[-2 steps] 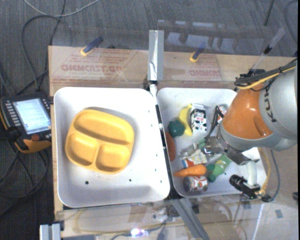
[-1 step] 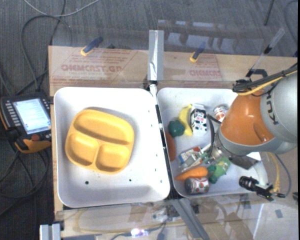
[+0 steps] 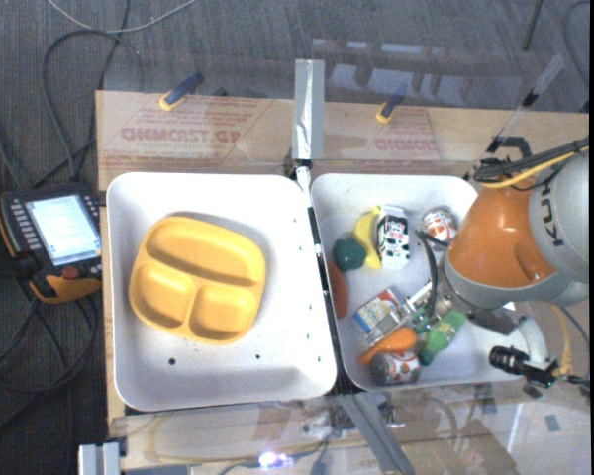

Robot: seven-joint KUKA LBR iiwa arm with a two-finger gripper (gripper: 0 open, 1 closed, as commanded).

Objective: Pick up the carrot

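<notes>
The carrot (image 3: 392,343) is a short orange piece lying near the front of the right bin (image 3: 465,188). It lies between a small printed box (image 3: 378,313) and a can (image 3: 396,367). My gripper (image 3: 425,309) hangs low over the bin just right of and above the carrot, under the arm's orange band (image 3: 502,241). The gripper's tip is tangled visually with a green bottle (image 3: 441,333) and the box. Nothing can be seen gripped.
The right bin also holds a banana (image 3: 367,235), a dark green fruit (image 3: 349,255), a cow-patterned carton (image 3: 394,240), a round tin (image 3: 438,224) and a red piece (image 3: 338,287) by the left wall. A yellow divided tray (image 3: 198,277) lies in the left bin (image 3: 139,364).
</notes>
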